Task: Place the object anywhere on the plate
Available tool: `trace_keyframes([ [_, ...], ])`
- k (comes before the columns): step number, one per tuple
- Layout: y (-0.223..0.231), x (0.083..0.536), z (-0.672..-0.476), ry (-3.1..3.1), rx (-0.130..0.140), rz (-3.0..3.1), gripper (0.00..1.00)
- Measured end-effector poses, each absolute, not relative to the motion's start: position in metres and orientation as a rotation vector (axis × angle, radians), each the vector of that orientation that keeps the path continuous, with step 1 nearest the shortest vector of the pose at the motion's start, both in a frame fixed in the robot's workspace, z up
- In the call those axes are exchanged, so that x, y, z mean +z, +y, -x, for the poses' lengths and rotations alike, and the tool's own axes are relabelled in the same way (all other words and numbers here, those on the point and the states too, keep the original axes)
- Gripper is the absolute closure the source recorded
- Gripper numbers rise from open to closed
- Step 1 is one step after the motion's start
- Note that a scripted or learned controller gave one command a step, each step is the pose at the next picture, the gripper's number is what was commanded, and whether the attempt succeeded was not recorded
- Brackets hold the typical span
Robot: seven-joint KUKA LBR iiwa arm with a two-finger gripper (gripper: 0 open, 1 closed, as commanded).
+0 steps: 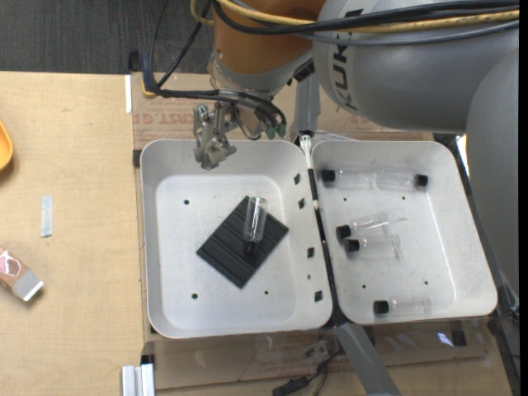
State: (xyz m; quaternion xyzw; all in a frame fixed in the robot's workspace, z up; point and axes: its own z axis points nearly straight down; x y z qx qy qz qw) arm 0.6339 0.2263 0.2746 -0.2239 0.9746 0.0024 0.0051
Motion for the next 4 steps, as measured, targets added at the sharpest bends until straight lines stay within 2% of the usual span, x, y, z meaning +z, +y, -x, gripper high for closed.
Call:
trace_keyframes([
  [1,0.228,0.283,-0.658,2.891,0.003,1.213,1.00],
  [2,0.218,0.367,-0.646,2.581,0.003,1.781,1.00],
  [3,0.211,0.409,-0.660,1.868,0.004,2.520,1.00],
  [4,0.228,0.441,-0.660,1.517,0.003,2.745,1.00],
])
